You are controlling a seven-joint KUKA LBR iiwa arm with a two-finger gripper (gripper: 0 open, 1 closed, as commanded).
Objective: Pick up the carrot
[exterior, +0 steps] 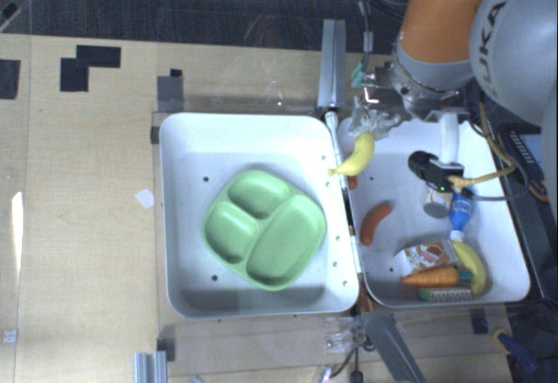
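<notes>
The carrot (pixel 436 277) is orange and lies flat at the front of the right bin (pixel 392 285), between a small printed carton (pixel 420 256) and the bin's front wall. My gripper (pixel 369 126) hangs at the far left corner of that bin, well away from the carrot. It is shut on the upper end of a yellow banana (pixel 356 156), which dangles over the divider between the two bins.
A green divided plate (pixel 266 229) lies in the left bin (pixel 187 198). The right bin also holds a brown-red sausage (pixel 376 222), a blue-capped bottle (pixel 459 214) and a second banana (pixel 472 267) next to the carrot's right end.
</notes>
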